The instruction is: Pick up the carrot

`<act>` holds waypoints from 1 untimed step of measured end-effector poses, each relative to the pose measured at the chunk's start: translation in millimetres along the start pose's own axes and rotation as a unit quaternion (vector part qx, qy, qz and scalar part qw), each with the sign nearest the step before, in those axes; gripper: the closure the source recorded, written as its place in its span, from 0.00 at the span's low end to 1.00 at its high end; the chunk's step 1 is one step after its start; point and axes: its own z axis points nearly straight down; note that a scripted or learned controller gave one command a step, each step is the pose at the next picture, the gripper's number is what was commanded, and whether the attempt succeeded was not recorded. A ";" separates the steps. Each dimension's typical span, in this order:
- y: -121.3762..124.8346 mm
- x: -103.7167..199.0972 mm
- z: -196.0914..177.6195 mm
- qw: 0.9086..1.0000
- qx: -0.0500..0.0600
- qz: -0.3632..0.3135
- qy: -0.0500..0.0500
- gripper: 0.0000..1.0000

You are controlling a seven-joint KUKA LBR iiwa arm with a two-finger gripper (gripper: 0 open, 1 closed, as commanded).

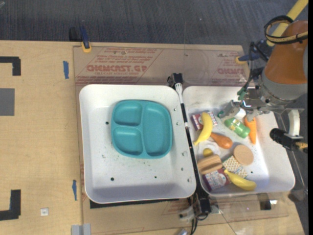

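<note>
Hand (246, 103) over right bin (279, 173) near its far edge; grip state indeterminable. Carrot (252, 129) lies just beside it.

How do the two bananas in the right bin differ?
The upper banana lies near the bin's left wall, running steeply top to bottom beside a red packet. The lower banana lies nearly flat near the front rim, against a bread-like piece. The upper one looks longer. Both are yellow and curved.
</note>
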 end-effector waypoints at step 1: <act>-22.4 -76.4 110.3 1.000 -0.005 -0.008 -0.003 0.00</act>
